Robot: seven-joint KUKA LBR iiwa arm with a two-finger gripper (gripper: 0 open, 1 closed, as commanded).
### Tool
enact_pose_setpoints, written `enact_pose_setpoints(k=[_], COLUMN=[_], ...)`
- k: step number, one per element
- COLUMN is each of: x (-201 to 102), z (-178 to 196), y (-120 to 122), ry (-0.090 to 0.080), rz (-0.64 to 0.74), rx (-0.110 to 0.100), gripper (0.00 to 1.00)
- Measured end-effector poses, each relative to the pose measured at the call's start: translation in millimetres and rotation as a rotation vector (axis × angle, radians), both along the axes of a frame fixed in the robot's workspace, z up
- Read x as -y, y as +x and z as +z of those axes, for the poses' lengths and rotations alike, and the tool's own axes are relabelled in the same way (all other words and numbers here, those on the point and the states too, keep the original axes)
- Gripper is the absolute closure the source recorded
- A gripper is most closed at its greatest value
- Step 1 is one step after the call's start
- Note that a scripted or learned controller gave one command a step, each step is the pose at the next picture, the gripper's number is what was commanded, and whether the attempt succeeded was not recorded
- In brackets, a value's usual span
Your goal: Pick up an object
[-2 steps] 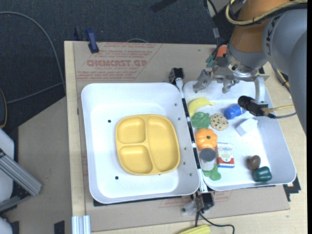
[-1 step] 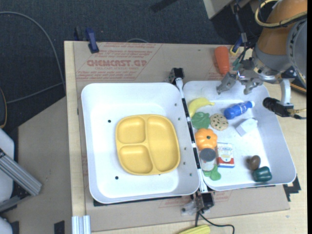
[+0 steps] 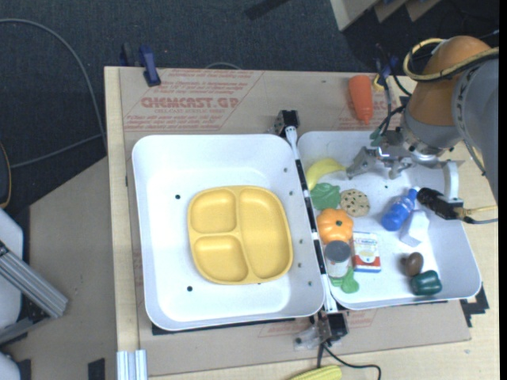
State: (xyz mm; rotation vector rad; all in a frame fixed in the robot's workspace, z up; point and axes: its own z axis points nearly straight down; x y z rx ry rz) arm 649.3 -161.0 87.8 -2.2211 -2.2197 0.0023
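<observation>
Gripper (image 3: 379,158): over the far part of the right bin (image 3: 459,248), hanging off the grey arm (image 3: 463,93) with the orange band that comes in from the right edge
Gripper state: metal fingers look splayed with nothing between them, so reads as open; resolution is poor there, so not certain
Nearest item: yellow lemon-like piece (image 3: 323,169), just left of the gripper, not touching as far as I can see
Next out: green leafy piece (image 3: 325,195) and cookie (image 3: 355,203), left of and nearer the camera than the gripper, side by side
Blue bottle (image 3: 398,210): right of and nearer the camera than the gripper, lying tilted, close to a black fitting on the arm
Orange pumpkin-like piece (image 3: 334,226): nearer again, against the left wall of the bin
Grey-capped can (image 3: 338,258): just past the pumpkin, with a small green bit at its base
Red-and-white carton (image 3: 365,253): beside the can, to its right
Brown piece (image 3: 412,264) and dark green pepper (image 3: 426,283): near corner of the bin, well apart from the gripper
Left bin (image 3: 158,212): well left of the gripper, holds a yellow divided plate (image 3: 238,234)
Carrot (image 3: 360,98): on the bench beyond the bin, past the gripper
</observation>
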Motion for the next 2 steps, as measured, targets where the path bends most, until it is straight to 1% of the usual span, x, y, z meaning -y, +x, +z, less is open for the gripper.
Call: enact_pose_setpoints(k=[1,2], x=[28.5,49.8], z=[-1.4,-2.2], y=[-70.1,-115.4], ry=[0.004,0.024], rz=[0.002,0.012], rx=[0.004,0.001], gripper=[0.00,0.00])
